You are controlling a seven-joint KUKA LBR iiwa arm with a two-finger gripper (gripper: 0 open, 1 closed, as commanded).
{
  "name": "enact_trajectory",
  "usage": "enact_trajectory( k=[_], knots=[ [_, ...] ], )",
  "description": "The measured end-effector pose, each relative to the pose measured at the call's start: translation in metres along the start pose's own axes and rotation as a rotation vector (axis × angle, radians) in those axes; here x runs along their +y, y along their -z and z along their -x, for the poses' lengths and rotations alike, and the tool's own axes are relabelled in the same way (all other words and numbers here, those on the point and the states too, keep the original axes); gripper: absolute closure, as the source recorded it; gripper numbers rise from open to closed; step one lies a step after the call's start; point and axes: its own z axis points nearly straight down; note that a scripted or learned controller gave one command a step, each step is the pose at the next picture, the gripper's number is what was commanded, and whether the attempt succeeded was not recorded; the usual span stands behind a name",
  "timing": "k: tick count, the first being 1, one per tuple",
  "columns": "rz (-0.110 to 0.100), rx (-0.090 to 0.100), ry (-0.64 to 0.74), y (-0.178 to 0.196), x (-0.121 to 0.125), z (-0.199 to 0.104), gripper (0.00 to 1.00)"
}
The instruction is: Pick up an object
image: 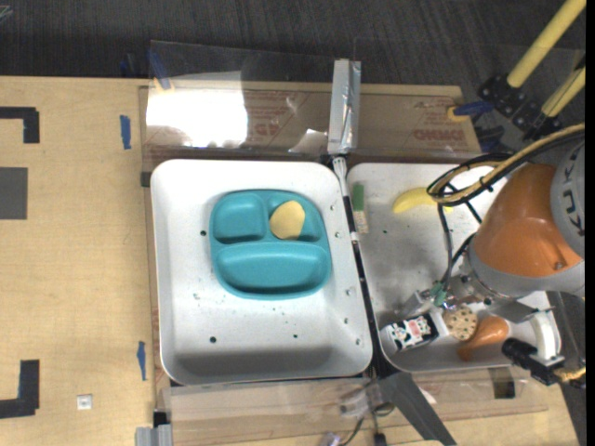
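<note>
The task names no particular thing, so I judge from where the arm is: it hangs over the near end of the right bin, and the things under it are the likely targets. There lie a small black and white packet, a round speckled cookie just right of it, and a brown-orange rounded piece touching the cookie on its right side. They look small and lie flat; the packet seems tilted against the near wall of the bin.

The danger I see is crowding. These three things lie so close that the tool may push one away when it takes another, or catch only an edge. The near wall can also block the way.

The gripper is mostly hidden under the orange wrist, so I cannot tell its state, and nothing is seen held in it.

Farther away, a yellow banana lies at the far end of the same bin. In the left bin a teal divided plate carries a yellow round piece.
</note>
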Motion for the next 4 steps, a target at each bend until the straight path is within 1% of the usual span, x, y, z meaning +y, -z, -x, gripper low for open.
enact_trajectory(
  k=[1,2,3,4],
  knots=[
    [-0.002,-0.002,-0.059,-0.001,0.008,0.066,0.0],
    [-0.004,0.004,-0.006,-0.003,0.142,0.051,0.0],
    [-0.001,-0.001,-0.006,0.01,0.143,0.054,1.0],
    [-0.002,-0.001,-0.005,0.009,0.143,0.053,0.0]
  ],
)
